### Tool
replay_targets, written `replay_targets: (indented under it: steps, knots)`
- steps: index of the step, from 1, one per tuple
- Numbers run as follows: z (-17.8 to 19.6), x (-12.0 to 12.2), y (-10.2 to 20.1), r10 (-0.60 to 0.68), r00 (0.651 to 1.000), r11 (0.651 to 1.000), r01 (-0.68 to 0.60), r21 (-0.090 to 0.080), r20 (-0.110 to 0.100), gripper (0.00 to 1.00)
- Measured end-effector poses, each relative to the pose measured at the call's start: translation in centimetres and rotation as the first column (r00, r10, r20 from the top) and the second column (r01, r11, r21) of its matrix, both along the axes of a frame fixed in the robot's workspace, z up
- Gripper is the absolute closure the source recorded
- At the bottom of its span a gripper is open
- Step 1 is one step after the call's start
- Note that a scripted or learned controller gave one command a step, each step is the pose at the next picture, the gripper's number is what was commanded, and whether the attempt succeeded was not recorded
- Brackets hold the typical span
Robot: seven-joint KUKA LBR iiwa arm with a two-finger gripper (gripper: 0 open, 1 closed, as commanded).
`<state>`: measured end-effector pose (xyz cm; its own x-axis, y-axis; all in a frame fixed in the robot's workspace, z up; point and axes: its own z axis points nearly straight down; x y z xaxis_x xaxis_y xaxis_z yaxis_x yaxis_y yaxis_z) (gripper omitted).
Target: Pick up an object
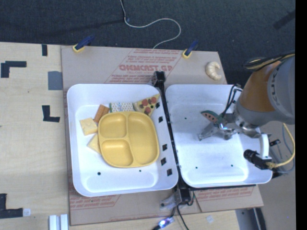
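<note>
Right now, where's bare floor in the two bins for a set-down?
The right bin is mostly bare: the front strip and the left part beside the divider, clear of the gripper. The left bin is crowded: the yellow plate fills its middle, with small food toys packed behind and left. Its front strip stays bare.

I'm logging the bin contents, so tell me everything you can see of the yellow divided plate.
The yellow divided plate looks like smooth, matte plastic, squarish with rounded corners and three compartments: two at the far side, one wider at the near side. It lies upright and slightly rotated in the left bin. Small food-like pieces poke out from under its left and far edges.
</note>
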<state>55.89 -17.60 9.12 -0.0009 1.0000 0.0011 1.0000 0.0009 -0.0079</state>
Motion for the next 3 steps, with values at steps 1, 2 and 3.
replay_targets:
  steps: [1,2,3]
  knots:
    - [-0.6,0.0,0.1,0.001,1.0,1.0,-0.001,-0.003,0.007,0.0]
    - [0.4,0.1,0.0,0.0,1.0,1.0,0.0,-0.004,0.009,1.0]
    - [6.4,0.9,0.0,0.001,1.0,1.0,-0.001,-0.002,0.012,1.0]
